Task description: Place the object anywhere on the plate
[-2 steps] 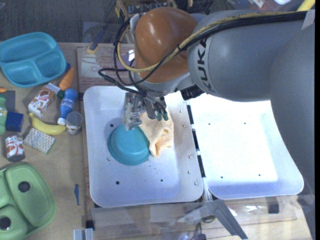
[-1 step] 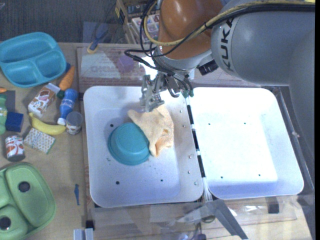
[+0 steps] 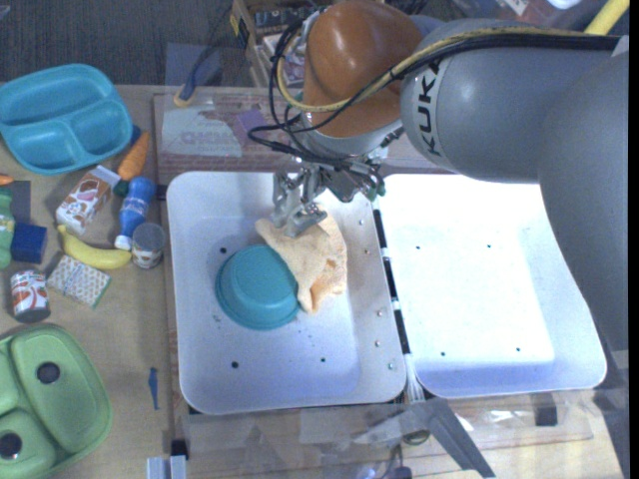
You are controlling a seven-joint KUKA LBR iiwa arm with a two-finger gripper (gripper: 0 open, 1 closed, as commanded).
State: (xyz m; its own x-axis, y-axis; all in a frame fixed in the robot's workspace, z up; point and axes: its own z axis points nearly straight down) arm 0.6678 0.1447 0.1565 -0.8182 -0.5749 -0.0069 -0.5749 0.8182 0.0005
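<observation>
A round teal plate [image 3: 258, 287] lies in the left white bin [image 3: 270, 377], left of the bin's middle. A crumpled pale-yellow cloth [image 3: 318, 259] lies against the plate's right side, and its lower left edge touches the plate's rim. My gripper [image 3: 298, 214] hangs from the grey arm with the orange band and is down at the cloth's upper left corner, in contact with or just above the fabric. The wrist hides the top of the cloth.
The right white bin [image 3: 489, 287] sits beside the left one. On the bench to the left are a blue divided tray [image 3: 65, 118], a green tray [image 3: 40, 397], a banana [image 3: 95, 253], a blue bottle [image 3: 133, 208], a can [image 3: 148, 244] and a small carton [image 3: 85, 200].
</observation>
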